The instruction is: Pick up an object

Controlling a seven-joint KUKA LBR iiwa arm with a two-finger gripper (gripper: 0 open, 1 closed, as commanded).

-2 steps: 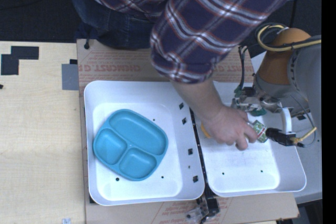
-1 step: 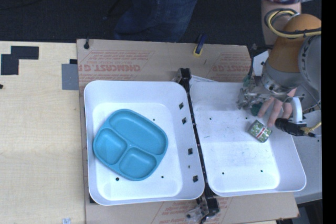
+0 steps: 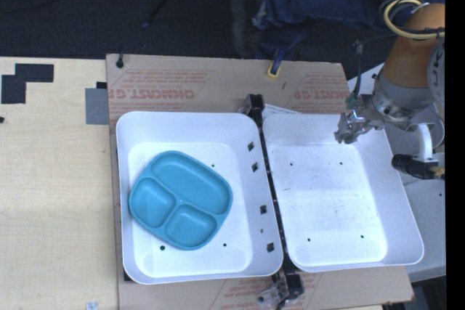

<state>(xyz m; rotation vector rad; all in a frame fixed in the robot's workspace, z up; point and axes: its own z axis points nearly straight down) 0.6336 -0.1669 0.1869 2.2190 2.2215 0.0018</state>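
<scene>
A blue sectioned plate (image 3: 181, 199) lies flat in the left white bin (image 3: 145, 128), toward its left side, with three compartments facing up. My gripper (image 3: 349, 131) hangs over the far right corner of the right white bin (image 3: 392, 243), well away from the plate. It is small and dark against the bin wall, and nothing shows beneath it. The grey arm with its orange band (image 3: 421, 19) comes in from the upper right.
A black clamp strip (image 3: 262, 169) joins the two bins down the middle. Both bins rest on a cardboard sheet (image 3: 189, 87) on the wooden bench. A black handle-like part (image 3: 415, 168) sticks out by the right bin's right rim.
</scene>
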